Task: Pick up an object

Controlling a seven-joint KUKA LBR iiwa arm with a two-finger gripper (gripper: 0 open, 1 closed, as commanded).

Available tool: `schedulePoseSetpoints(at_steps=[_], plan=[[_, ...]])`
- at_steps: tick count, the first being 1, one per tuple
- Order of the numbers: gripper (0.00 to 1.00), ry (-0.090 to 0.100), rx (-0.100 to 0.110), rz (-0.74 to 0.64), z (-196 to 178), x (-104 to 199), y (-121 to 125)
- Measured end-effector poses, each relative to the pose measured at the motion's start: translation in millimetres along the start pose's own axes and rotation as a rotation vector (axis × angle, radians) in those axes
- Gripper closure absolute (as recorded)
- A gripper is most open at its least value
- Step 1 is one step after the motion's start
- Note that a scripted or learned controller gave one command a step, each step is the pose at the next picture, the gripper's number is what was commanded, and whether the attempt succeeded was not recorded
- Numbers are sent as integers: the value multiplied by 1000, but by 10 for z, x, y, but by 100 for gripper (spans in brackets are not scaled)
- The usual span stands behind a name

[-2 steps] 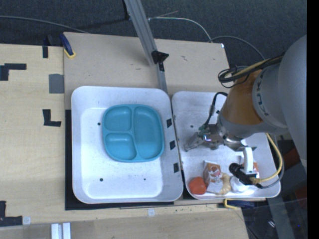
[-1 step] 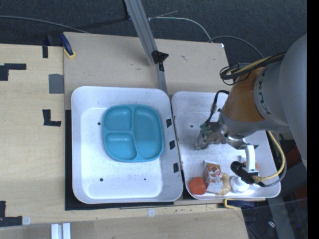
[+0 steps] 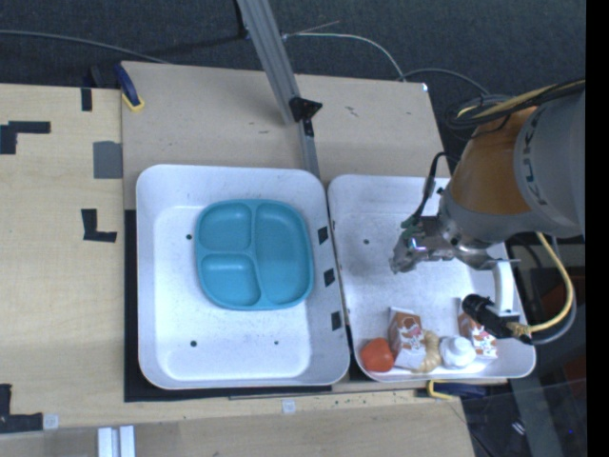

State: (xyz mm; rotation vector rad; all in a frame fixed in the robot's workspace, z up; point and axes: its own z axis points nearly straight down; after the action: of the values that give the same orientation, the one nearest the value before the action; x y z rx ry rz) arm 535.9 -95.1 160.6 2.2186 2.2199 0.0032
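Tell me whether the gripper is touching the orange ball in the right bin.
Apart. The camera view shows bare white bin floor between the gripper and the orange ball, which lies by the near wall.

A smooth, matt blue plastic tray lies in a white plastic bin on the wooden bench.

Orange ball, carton, white bottle clustered at right bin's near edge.

The right bin has open floor across its far and middle parts; small items crowd its near edge. A blue divided plate occupies the left bin.
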Motion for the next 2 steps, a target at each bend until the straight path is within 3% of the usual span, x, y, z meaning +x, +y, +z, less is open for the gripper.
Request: schedulePoseSetpoints(at_steps=[1, 2], plan=[[100, 0, 1, 0, -426, -10, -25], [100, 1, 4, 0, -487, -7, -23]])
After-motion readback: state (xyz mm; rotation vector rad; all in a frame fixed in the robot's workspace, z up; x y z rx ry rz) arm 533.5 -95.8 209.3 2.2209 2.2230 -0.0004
